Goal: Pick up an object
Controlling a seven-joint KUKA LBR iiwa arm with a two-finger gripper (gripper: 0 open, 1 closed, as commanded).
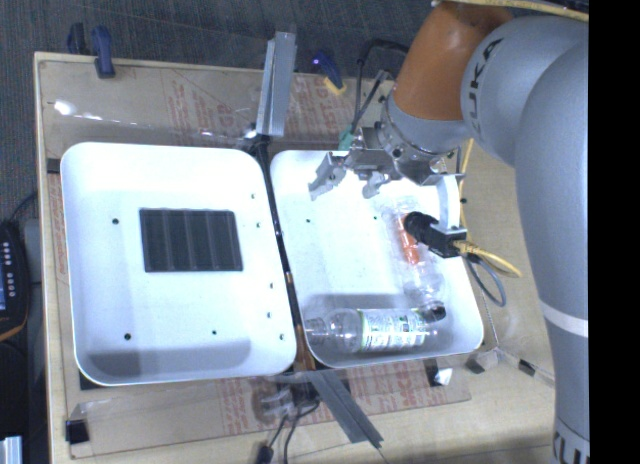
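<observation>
My gripper (350,179) hangs over the far part of the right bin (330,252), its two grey fingers (325,174) spread open with nothing between them. A clear plastic bottle with a green-and-white label (375,330) lies on its side along the bin's near wall. A second clear bottle with an orange label (410,244) lies by the right wall, just in front of and to the right of the gripper. Its lower end with a dark cap (435,309) nearly meets the first bottle.
The left bin (100,302) holds a dark ribbed rectangular pad (190,240). A metal bar (275,82) stands at the back between the bins. Yellow and white cables (485,257) hang beside the right bin's right wall. A black part (437,235) juts out over the orange-labelled bottle.
</observation>
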